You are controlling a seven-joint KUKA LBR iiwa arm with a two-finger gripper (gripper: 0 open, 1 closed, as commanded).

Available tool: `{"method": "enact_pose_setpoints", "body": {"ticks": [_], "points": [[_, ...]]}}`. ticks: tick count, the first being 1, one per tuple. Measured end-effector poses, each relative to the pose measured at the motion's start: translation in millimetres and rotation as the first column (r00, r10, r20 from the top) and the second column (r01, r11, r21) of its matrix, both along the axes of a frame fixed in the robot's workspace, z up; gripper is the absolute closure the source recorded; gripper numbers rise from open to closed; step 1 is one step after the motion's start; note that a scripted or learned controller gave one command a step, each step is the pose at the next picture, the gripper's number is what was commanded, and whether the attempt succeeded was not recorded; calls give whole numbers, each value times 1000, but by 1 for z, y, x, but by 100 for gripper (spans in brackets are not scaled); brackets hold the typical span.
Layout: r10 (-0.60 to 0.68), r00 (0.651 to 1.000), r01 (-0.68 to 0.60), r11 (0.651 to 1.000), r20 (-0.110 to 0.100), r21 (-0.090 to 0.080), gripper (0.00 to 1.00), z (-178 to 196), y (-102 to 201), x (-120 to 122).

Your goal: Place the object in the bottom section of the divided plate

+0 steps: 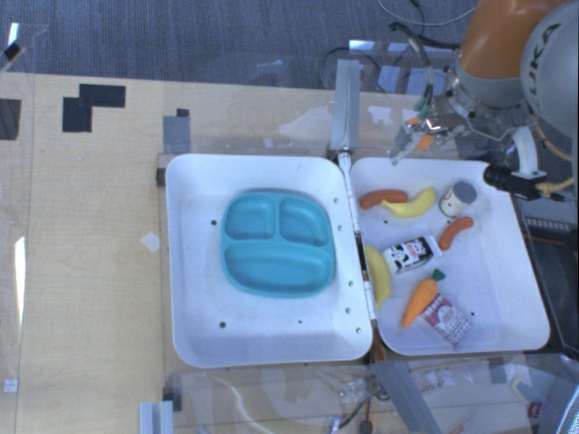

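Hovering gripper (409, 142), fingers' spread unclear, over right bin's (507, 333) far rim; divided plate (276, 242) unobstructed

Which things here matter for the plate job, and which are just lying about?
Job: plate, its bottom section, tool, candidates: two bananas, carrot, two sausages.

Lying about: black tape, cables.

Bins: two (190, 333) (516, 324); divided plate (276, 243): one; bananas: two (412, 204) (378, 274); sausages: two (383, 197) (455, 231); carrot (418, 301): one
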State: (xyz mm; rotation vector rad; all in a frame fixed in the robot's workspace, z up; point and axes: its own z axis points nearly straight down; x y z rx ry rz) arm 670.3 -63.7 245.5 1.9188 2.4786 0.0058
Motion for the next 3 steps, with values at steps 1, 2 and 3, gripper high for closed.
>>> {"method": "enact_pose_setpoints", "body": {"ticks": [1, 2, 3], "points": [[39, 999, -39, 999, -2, 2, 100, -32, 71, -1], [-146, 989, 146, 989, -4, 4, 100, -42, 153, -88], [-243, 970, 243, 970, -6, 3, 100, -49, 219, -138]]}}
